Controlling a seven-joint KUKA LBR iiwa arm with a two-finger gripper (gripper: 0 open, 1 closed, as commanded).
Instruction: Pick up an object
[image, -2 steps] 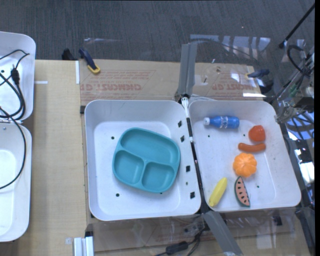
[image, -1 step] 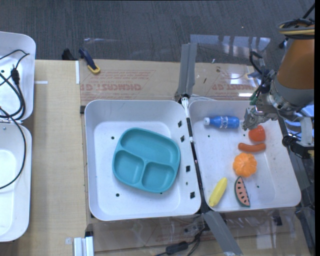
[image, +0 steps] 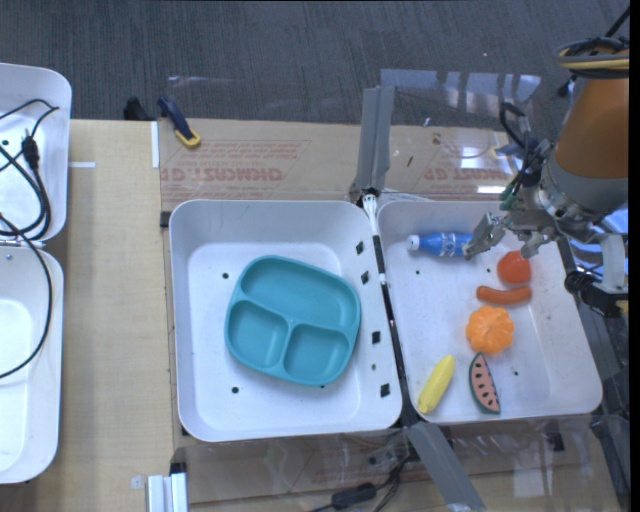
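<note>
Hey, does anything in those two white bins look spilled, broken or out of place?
Nothing stands out. The teal divided plate lies flat in the left bin. The blue bottle lies on its side in the right bin with the toy foods; nothing looks spilled or damaged.

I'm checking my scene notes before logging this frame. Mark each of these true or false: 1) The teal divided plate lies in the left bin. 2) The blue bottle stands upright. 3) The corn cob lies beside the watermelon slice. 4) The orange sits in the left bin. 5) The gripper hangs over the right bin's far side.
1) True: the teal divided plate lies in the left bin.
2) False: the blue bottle lies on its side.
3) True: the corn cob lies just left of the watermelon slice.
4) False: the orange sits in the right bin.
5) True: the gripper is there, near the bottle and the tomato.
</note>
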